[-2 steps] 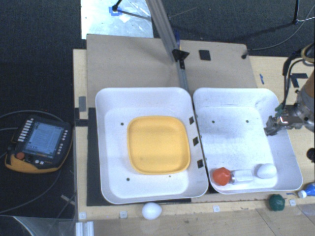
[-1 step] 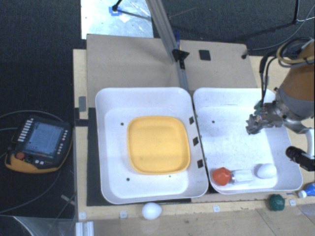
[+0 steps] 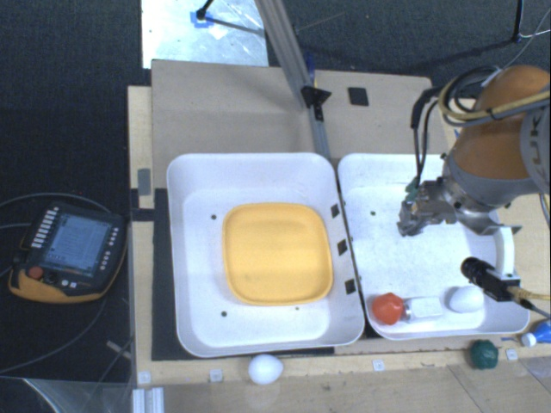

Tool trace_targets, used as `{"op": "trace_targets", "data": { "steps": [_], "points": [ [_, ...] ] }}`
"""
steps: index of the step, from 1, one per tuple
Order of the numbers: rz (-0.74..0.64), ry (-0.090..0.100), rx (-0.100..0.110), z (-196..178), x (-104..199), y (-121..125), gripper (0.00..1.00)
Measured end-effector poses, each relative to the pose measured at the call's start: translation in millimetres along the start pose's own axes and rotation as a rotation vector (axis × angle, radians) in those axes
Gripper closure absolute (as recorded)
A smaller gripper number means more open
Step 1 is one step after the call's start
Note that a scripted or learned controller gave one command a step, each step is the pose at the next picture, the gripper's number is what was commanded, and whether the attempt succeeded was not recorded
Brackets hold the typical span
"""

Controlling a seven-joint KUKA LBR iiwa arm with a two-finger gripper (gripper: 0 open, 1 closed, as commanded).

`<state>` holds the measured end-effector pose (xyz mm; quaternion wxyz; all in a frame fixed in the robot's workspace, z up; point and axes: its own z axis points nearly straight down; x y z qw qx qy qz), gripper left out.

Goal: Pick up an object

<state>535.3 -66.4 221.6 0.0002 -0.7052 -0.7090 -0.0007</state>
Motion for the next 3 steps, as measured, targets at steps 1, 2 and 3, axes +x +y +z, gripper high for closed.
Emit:
{"op": "trace_targets", "data": {
  "steps": [1,2,3],
  "points": [
    [0.000,0.000,0.000,8,53,-7,1.00],
    [0.001,0.000,0.000,-3,109,-17,1.00],
    [0.001,0.000,0.001,4,157,-17,1.00]
  ]
}}
